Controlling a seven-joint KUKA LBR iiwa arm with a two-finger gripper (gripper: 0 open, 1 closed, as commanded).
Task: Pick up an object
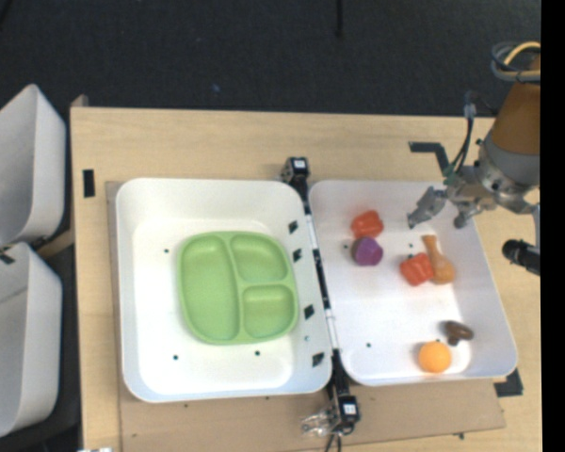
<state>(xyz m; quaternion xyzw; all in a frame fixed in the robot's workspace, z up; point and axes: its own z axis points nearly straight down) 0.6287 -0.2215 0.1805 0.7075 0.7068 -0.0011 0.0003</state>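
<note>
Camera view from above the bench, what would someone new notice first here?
Probably the green divided plate, lying alone in the left white bin. Next, the bright little items scattered in the right bin: red pieces, a purple one and an orange ball near the front. The arm's hand hangs over that bin's far right corner.

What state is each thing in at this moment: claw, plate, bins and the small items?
claw: open, over the right bin, holding nothing
right bin: holds six small items
green plate: flat in the left bin, compartments bare
purple item: touching the red one
orange ball: loose near the front rim
</note>
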